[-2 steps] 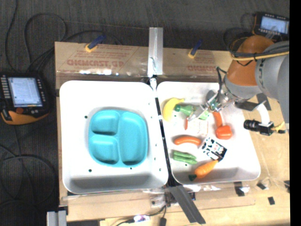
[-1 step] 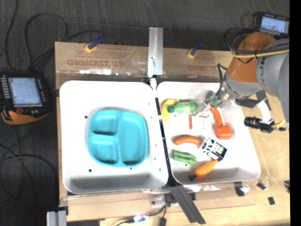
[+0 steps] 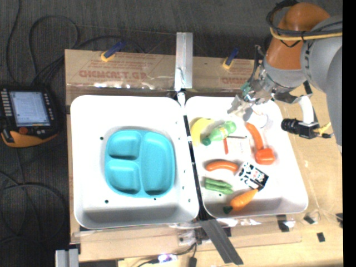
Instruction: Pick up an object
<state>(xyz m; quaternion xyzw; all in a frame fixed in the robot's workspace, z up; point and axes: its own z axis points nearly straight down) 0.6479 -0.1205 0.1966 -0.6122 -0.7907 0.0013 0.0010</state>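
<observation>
The gripper (image 3: 243,105) hangs over the far right part of the right bin (image 3: 295,196), its two fingers spread apart with nothing between them. Just below and to the right of it lies a curved orange toy chilli (image 3: 260,144), whose fat end points toward the near wall. To the left of the fingers, a green toy corn cob (image 3: 217,132) rests against a yellow toy (image 3: 198,127) beside the wall between the bins. Nearer the camera lie an orange sausage-shaped toy (image 3: 222,164), a green bean pod (image 3: 217,185), a black-and-white patterned block (image 3: 253,176) and a toy carrot (image 3: 243,199) touching that block's near edge. The left bin (image 3: 83,149) holds a turquoise divided tray (image 3: 139,161). A handheld control pendant (image 3: 26,111) sits on the floor to the left of the bench.
</observation>
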